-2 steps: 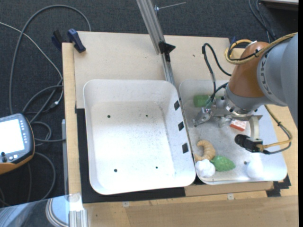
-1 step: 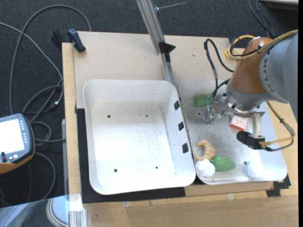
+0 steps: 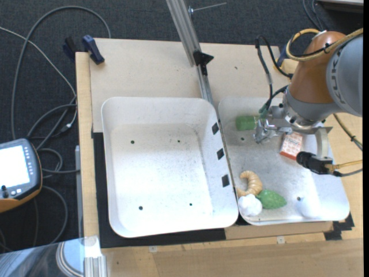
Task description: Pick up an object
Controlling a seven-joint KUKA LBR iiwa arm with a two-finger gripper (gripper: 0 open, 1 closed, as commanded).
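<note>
In the right bin (image 3: 323,209), a small green block (image 3: 246,122) lies at the far left. A red and white box (image 3: 291,145) sits partly under the arm's wrist. Near the bin's front left corner there are a tan curved piece (image 3: 252,182), a white ball (image 3: 249,205) and a green leaf-shaped thing (image 3: 271,199). My gripper (image 3: 262,134) hangs low over the bin floor, just right of the green block and left of the red and white box. Nothing shows between its tips.
The left bin (image 3: 115,120) stands beside the right one, with a dividing wall between them. A slanted metal pole (image 3: 185,25) rises from the back edge between the bins. A black cable and connector (image 3: 314,163) hang from the wrist over the right bin.
</note>
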